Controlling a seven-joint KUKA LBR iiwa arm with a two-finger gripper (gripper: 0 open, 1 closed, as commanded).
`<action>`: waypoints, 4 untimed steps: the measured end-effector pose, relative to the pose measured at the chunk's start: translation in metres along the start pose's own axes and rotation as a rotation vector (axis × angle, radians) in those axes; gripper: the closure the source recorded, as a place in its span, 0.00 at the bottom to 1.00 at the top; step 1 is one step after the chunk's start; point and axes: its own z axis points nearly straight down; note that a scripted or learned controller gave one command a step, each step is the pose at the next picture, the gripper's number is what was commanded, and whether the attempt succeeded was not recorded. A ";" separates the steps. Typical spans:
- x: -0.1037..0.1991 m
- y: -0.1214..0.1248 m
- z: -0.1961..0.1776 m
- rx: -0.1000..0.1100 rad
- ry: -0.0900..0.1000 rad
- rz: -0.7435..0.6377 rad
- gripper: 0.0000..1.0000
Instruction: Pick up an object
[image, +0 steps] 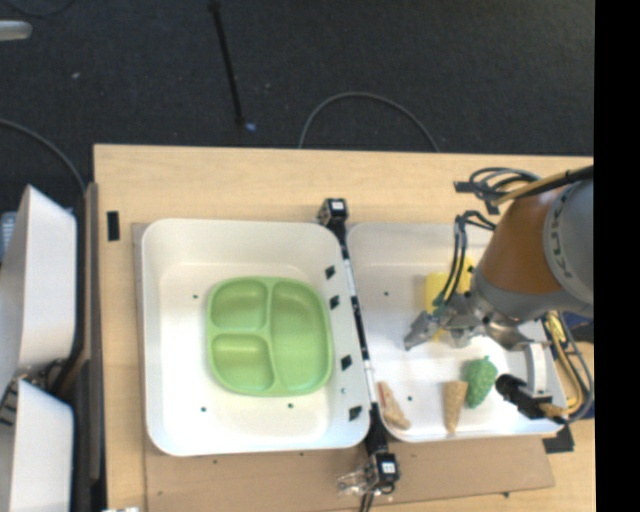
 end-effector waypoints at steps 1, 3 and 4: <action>-0.001 0.002 -0.014 -0.007 0.000 0.005 1.00; 0.004 0.013 -0.122 -0.010 -0.001 -0.005 1.00; 0.003 0.014 -0.167 -0.010 -0.001 -0.006 1.00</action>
